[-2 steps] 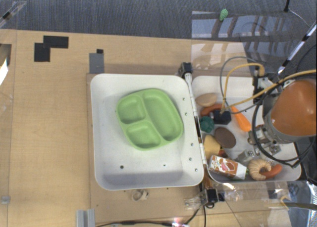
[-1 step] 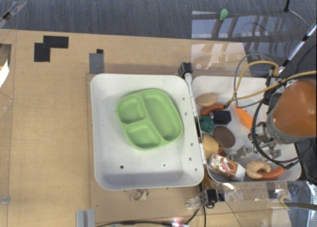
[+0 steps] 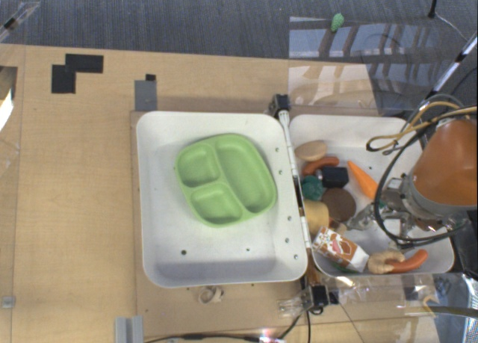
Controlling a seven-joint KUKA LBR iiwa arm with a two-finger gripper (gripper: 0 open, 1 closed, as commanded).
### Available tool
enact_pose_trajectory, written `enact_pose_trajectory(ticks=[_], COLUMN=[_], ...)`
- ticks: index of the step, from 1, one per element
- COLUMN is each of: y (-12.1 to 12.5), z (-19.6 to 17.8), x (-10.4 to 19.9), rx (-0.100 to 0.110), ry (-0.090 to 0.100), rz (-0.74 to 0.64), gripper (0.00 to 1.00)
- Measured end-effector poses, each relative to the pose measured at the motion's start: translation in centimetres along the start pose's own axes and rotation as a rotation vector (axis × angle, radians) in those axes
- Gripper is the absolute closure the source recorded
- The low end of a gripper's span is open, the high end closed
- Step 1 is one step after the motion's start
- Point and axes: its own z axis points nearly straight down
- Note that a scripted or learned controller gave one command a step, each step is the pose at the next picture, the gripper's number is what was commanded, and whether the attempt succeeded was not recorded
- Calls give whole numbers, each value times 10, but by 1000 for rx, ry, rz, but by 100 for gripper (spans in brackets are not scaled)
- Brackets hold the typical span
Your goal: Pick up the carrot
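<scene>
Two bins lie under me: the left bin with a green plate, and the right bin, crowded with toy food. The carrot is in the right bin, towards its far half. It lies flat and slanted, one end pointing far-left and the other near-right. A black block sits just left of it, and a brown disc is near its lower end on the near-left side.

My gripper hangs over the right bin, just near and right of the carrot, with cables looping around the wrist. I cannot tell whether it is open or closed, as the wrist and cables hide too much. Nothing orange shows in its grasp, so I judge the pick is not yet made.

To do this well, I should shift a little far and left until I am centred over the carrot's thicker middle. I should turn my wrist so the closing line crosses the carrot's length, not runs along it. I should descend with the jaws wide, clear of the block and disc, and close low on the body.

One risk is a reddish-orange piece at the near edge and another at the far left. Either could be mistaken for the target.
</scene>
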Motion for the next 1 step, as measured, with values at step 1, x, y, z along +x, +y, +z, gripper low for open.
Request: enact_pose_trajectory(ticks=[1], y=[-67], z=[3], x=[-20], rx=[-8], ry=[3], rz=[474], gripper=[0])
